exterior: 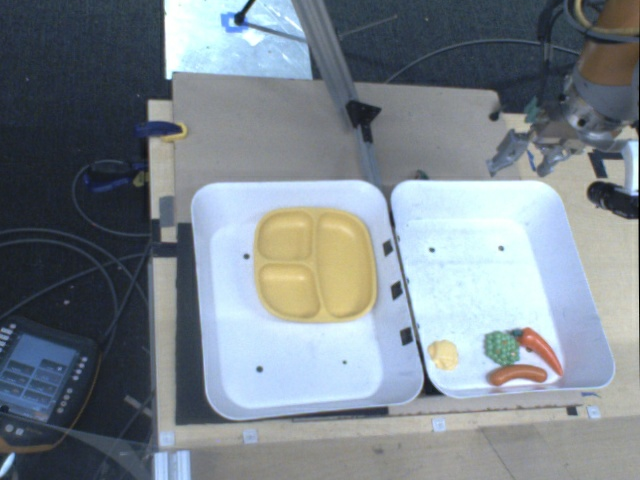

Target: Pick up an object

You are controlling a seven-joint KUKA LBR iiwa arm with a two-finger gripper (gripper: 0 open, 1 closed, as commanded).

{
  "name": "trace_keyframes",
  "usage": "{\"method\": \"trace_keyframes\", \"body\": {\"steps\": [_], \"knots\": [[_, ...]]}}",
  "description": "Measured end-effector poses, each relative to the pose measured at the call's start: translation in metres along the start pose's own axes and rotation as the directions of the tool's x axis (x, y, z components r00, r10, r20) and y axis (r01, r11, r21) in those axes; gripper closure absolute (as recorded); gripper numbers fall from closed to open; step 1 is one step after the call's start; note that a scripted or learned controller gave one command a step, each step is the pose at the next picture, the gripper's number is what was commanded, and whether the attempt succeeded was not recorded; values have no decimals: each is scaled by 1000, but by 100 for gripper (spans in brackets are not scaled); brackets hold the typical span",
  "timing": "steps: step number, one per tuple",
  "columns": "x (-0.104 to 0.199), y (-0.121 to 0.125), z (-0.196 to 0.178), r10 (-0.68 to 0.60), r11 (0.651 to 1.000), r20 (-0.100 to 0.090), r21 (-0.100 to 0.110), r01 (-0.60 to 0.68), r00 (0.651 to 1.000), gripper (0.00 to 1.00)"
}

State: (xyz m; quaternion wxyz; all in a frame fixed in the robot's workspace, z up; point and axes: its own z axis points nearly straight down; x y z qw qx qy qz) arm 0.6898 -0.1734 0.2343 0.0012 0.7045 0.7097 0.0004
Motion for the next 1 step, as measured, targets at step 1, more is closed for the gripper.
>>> {"method": "trace_keyframes", "body": {"steps": [1], "knots": [[0,0,0,-1,1000,1,0,1,1000,0]]}}
